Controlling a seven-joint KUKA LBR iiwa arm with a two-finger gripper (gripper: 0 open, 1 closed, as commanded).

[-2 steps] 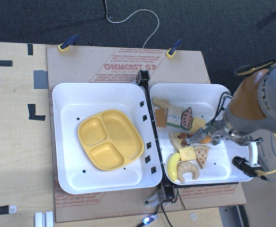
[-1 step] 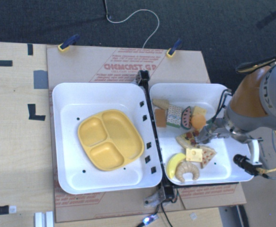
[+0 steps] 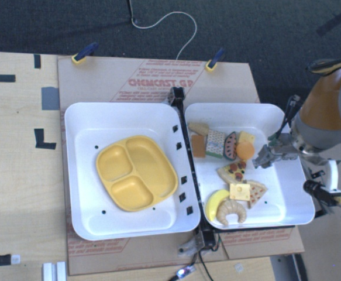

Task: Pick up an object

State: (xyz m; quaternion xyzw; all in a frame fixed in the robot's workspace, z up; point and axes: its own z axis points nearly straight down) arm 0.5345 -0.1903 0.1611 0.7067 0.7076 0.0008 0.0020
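Left bin (image 3: 76,157): just the yellow divided tray (image 3: 136,172), sitting mid-bin. Right bin (image 3: 287,206): toy food clustered in its left half, namely watermelon slice (image 3: 231,146), orange (image 3: 245,151), pizza slice (image 3: 236,171), banana (image 3: 216,202), croissant (image 3: 233,211). Gripper (image 3: 262,159) hangs low just right of the orange; can't tell how far the fingers are open, nothing visibly held.

Yellow sectioned plate (image 3: 136,173), white bins (image 3: 79,157), tan croissant (image 3: 233,211), orange-banded grey arm (image 3: 322,113).
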